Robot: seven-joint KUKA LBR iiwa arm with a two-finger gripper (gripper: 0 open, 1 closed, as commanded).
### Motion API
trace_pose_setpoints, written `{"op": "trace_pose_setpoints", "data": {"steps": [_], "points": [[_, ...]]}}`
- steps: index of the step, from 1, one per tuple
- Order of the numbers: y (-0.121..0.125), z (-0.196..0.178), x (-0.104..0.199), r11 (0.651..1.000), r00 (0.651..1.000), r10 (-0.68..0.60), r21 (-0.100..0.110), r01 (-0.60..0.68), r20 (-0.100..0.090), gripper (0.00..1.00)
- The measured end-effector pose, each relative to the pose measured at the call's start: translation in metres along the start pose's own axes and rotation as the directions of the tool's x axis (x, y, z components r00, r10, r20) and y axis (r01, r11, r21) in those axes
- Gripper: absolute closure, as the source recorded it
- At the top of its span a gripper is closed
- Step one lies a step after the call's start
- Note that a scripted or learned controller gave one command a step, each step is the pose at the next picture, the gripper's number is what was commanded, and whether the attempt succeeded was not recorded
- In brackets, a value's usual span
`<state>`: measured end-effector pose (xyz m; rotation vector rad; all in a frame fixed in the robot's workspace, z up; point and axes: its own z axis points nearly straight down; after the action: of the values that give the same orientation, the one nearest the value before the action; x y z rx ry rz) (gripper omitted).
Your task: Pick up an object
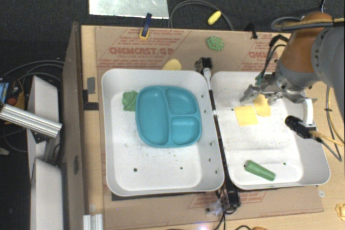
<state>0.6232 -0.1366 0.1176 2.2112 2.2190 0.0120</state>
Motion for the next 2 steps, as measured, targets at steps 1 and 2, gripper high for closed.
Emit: {"op": "trace_pose_setpoints", "data": {"steps": [1, 2], "points": [[0.0012, -0.0111, 0.0004, 1.0, 1.0, -0.001, -0.003, 0.001, -0.001, 1.0], [0.0011, -0.0107, 0.0004, 1.0, 1.0, -0.001, -0.003, 0.001, -0.001, 0.0]]}}
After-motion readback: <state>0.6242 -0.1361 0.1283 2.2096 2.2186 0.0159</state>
